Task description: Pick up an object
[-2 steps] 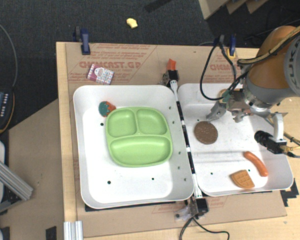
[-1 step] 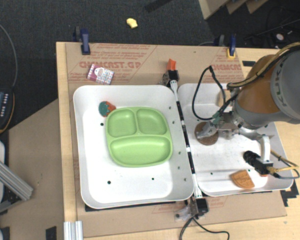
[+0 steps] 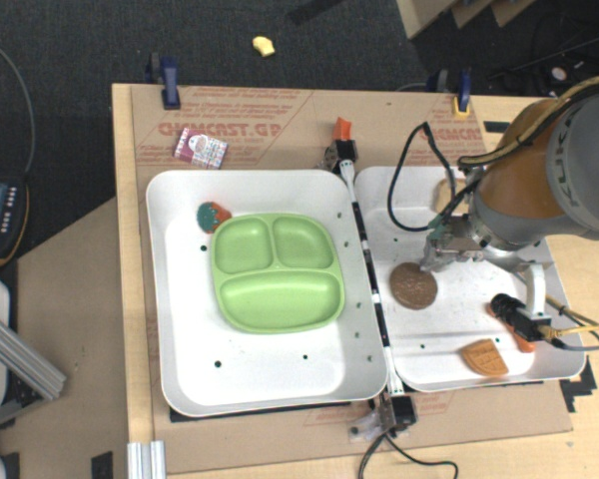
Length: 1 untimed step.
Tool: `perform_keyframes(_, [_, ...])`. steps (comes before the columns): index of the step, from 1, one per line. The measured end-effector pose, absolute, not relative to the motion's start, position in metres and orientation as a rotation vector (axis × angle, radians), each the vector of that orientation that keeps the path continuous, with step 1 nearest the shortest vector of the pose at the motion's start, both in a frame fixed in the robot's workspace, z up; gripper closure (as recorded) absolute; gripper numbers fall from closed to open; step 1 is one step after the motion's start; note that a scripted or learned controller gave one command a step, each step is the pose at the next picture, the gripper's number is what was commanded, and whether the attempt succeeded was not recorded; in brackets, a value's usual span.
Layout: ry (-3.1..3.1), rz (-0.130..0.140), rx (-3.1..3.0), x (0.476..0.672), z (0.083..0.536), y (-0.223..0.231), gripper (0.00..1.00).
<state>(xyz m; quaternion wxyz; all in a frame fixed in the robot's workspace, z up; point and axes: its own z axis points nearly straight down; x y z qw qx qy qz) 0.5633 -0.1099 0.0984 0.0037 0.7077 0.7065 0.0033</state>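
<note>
Brown cookie (image 3: 414,288) lies in the right bin (image 3: 434,362); the gripper (image 3: 441,250) hovers just beside it, upper right. Fingers' state I cannot tell. Approach step; next comes lowering onto the cookie.

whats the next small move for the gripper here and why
Probably a short descent onto the round brown cookie-like disc in the right white bin. The gripper sits just above and to the right of it, nothing visibly held, so it likely needs a slight shift left first.
</note>
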Motion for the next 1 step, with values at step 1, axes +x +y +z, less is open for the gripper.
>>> perform_keyframes(1, [2.215,0.009,2.219,0.5627,0.0973,-0.1099,0.0])
